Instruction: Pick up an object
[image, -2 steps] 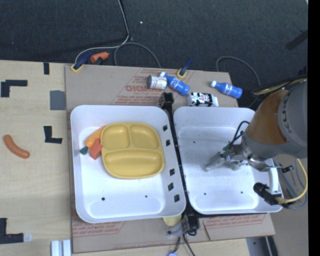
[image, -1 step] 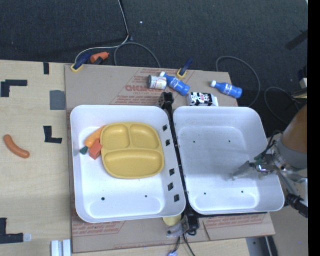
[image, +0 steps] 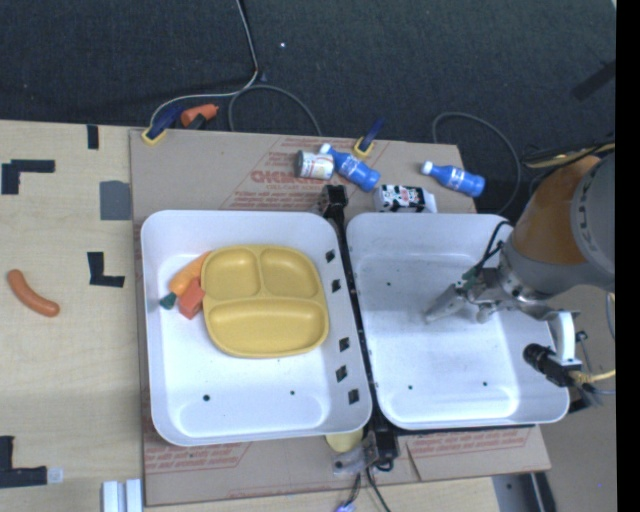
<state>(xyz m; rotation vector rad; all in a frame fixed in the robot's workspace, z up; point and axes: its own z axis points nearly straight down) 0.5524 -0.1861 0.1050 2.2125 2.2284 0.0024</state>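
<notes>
Objects for picking lay in the left bin (image: 160, 400): a yellow divided plate (image: 265, 300) sat in its upper middle, and a small orange carrot piece (image: 186, 277) with a red block (image: 191, 303) just below it touched the plate's left edge. The right bin (image: 450, 405) sat just beside the left one, their inner walls touching along a line of black clips. The gripper (image: 432, 315) hovered low over the right bin's middle, pointing left, away from the plate and toys; whether it was spread or closed could not be told, and nothing showed at its tip. The arm (image: 560, 235), grey with its orange band, came in over that bin's right rim.

Both bins rested on a cardboard sheet (image: 250, 170). Along its far edge lay a white bottle (image: 316, 163), two blue bottles (image: 357, 171) (image: 455, 179) and a black-and-white carton (image: 405, 199). An orange sausage toy (image: 33, 293) lay well apart on the wooden bench (image: 60, 400) to the left.
</notes>
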